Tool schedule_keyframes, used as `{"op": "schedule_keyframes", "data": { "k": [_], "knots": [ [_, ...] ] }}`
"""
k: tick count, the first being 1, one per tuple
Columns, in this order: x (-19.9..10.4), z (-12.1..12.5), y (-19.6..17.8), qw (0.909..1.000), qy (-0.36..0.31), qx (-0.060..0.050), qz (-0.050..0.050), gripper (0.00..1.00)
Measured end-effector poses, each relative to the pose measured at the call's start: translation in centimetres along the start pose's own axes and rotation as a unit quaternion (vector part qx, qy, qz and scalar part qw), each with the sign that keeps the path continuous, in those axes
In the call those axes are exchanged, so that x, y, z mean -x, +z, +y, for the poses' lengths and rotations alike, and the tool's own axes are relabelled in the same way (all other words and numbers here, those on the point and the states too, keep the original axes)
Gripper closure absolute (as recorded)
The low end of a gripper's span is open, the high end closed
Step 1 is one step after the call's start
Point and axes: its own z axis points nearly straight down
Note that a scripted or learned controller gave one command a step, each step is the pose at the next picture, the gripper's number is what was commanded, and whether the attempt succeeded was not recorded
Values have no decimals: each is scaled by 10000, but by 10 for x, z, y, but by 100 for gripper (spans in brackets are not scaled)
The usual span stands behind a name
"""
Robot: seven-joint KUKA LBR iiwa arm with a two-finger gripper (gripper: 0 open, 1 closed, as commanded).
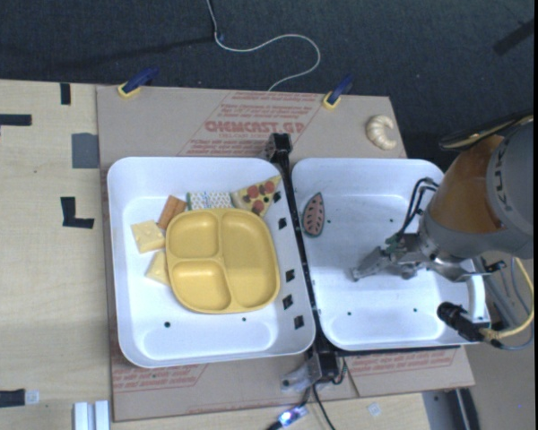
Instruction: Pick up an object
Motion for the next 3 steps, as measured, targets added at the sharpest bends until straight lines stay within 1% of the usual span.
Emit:
{"op": "schedule_keyframes", "data": {
  "k": [1,2,3],
  "knots": [
    [0,0,-10,10000,-2,8,-8,100],
    [6,2,-70,10000,1,8,3,100],
    [5,7,-112,10000,-4,17,1,100]
  ]
}}
